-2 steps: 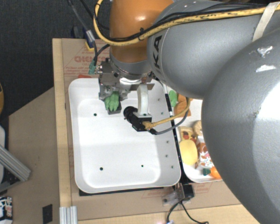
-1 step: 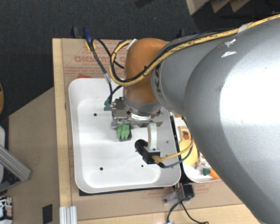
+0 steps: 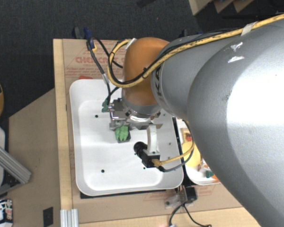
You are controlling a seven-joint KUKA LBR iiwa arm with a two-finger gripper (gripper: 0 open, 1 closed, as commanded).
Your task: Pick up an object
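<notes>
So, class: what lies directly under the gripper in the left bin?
A green object shows under the gripper, on the left bin's white floor. The arm covers its upper part and most of the right bin.

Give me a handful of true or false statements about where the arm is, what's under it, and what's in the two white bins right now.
1. The arm's wrist hangs over the left bin. True.
2. A green object lies in the left bin, just below the wrist hardware. True.
3. The green object sits on the cardboard outside both bins. False: it is inside the left bin, on its white floor.
4. The band above the wrist is blue. False: it is orange.
5. The right bin is largely hidden behind the grey arm. True.
6. The bins are black. False: both are white.
</notes>
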